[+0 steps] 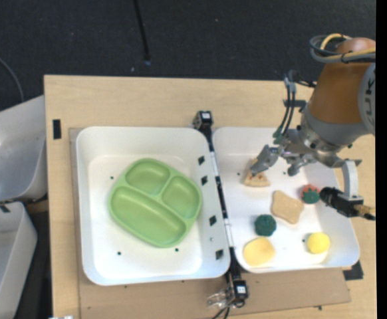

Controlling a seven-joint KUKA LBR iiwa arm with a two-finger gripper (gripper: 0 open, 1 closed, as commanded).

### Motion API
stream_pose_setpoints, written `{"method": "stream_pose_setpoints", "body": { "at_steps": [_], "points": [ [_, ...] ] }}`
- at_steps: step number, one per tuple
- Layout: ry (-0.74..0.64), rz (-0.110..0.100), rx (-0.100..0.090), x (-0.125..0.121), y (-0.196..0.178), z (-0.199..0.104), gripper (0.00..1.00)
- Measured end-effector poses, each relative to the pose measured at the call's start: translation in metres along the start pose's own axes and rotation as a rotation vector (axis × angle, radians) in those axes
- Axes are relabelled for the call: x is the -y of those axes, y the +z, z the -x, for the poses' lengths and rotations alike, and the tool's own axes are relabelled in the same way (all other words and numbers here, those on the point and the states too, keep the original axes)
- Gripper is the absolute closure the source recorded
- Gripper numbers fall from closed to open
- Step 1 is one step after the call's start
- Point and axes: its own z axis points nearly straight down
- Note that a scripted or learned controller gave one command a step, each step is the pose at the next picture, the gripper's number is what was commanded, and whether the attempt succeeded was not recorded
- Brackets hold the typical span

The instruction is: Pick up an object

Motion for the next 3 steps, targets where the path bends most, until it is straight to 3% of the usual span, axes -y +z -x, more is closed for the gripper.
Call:
{"method": "stream_pose_setpoints", "body": {
  "at_steps": [1, 3],
  "points": [
    [-0.003, 0.014, 0.002, -0.002, -0.007, 0.000, 0.00],
    [0.004, 0.009, 0.003, 0.000, 0.099, -0.004, 0.00]
  ]
}}
